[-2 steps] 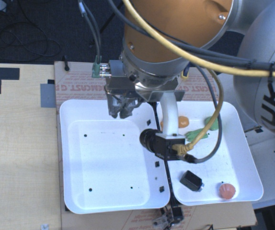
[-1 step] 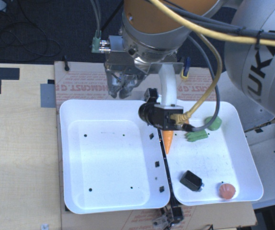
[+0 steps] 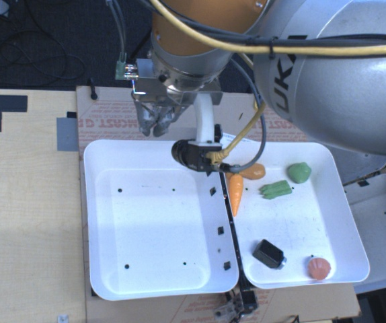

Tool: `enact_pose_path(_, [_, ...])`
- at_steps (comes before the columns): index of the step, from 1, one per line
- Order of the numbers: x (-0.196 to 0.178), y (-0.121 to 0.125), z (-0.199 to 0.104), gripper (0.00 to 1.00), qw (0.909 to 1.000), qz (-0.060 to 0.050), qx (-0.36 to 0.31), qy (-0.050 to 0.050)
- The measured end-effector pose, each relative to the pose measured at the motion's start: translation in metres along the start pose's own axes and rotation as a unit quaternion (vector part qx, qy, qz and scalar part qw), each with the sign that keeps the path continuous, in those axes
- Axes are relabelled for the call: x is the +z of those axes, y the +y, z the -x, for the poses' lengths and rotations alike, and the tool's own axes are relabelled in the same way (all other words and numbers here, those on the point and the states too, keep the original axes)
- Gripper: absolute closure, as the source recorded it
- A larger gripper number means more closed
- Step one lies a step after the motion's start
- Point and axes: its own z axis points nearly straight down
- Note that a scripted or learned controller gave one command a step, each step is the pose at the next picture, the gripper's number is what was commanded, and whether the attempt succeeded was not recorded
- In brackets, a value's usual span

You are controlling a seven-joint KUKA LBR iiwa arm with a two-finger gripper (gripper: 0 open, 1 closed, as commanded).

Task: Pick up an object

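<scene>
Gripper (image 3: 158, 123), fingers pressed together and holding nothing, hangs above the upper edge of the left bin (image 3: 105, 234). Candidate objects lie in the right bin (image 3: 351, 247): carrot (image 3: 235, 194), black block (image 3: 269, 254). Risk: closing on air. The table (image 3: 25, 200) is pale wood, with cables behind.
</scene>
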Motion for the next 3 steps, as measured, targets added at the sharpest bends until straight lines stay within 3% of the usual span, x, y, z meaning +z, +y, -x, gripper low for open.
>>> enact_pose_path(1, [-0.018,-0.055,0.000,1.00,1.0000,0.000,-0.002,0.001])
enact_pose_path(2, [-0.112,-0.043,0.003,1.00,1.0000,0.005,-0.001,0.003])
enact_pose_path(3, [-0.106,0.012,0.000,1.00,1.0000,0.002,0.000,0.001])
